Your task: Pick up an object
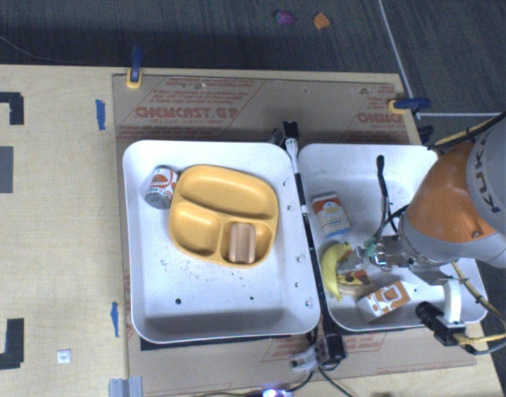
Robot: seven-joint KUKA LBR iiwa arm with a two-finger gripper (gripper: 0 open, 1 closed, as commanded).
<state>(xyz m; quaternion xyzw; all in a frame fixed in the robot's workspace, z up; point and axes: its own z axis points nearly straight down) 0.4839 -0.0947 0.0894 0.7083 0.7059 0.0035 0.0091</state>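
The gripper (370,251), its fingers too obscured for their spread to be told, is hovering in the right bin (352,160) just right of the banana (331,269), which is lying near the bin's left wall with its long axis running near-to-far.

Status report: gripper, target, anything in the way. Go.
Gripper low in right bin, over banana; no grasp visible. Carton and packet crowd close by. Yellow tray and can sit in left bin.
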